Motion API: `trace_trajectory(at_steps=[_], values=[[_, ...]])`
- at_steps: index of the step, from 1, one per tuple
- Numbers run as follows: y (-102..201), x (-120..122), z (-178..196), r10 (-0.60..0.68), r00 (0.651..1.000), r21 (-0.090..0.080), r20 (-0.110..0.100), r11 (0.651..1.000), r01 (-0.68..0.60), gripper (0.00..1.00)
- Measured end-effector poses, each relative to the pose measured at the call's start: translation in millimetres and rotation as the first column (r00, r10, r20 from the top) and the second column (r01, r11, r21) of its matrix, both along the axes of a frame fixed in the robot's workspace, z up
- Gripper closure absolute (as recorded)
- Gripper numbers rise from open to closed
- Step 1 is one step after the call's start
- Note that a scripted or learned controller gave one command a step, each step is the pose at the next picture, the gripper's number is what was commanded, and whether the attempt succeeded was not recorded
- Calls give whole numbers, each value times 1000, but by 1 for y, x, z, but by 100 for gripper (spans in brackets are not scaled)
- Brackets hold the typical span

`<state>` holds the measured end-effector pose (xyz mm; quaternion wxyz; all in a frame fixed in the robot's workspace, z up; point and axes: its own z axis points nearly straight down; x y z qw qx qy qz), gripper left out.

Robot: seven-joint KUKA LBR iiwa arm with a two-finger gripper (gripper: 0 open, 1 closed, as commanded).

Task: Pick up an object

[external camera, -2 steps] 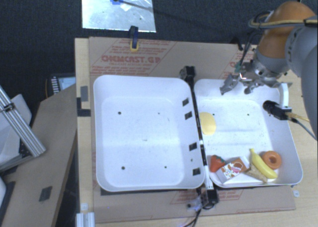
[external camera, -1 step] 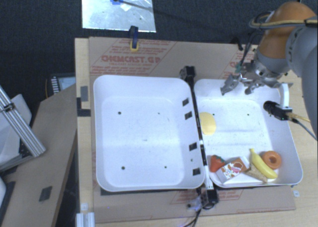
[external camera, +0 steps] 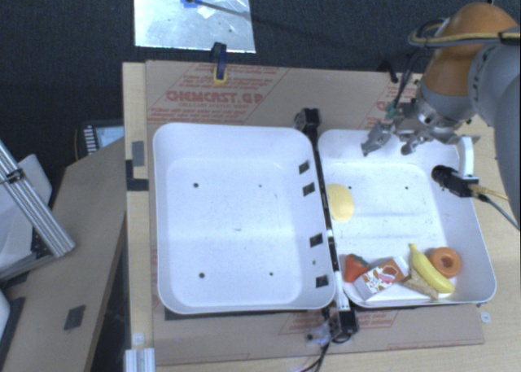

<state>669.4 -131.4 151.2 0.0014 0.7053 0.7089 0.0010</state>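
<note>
My gripper (external camera: 391, 146) hangs over the far edge of the right bin (external camera: 396, 187), its two fingers spread open with nothing between them. A flat yellow round piece (external camera: 339, 203) lies by the bin's left wall, well below and left of the gripper. In the near corner sit a banana (external camera: 429, 269), an orange ring-shaped piece (external camera: 446, 261), a red piece (external camera: 355, 267) and a white-and-red packet (external camera: 381, 277). These lie close together, and the banana touches the ring.
The left bin (external camera: 236, 224) stands beside the right one, with a black clip strip (external camera: 316, 191) along the shared wall. Cardboard (external camera: 220, 94) underlies both bins. A metal frame (external camera: 28, 199) stands at the far left.
</note>
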Motion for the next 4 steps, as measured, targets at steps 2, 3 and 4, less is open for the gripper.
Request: trace_trajectory(at_steps=[2, 3, 4], values=[[30, -12, -70, 2, 1000, 2, -7, 1000, -2, 0], [28, -10, -55, 2, 1000, 0, 2, 1000, -2, 100], [68, 2, 57, 3, 1000, 1, 10, 1000, -3, 100]])
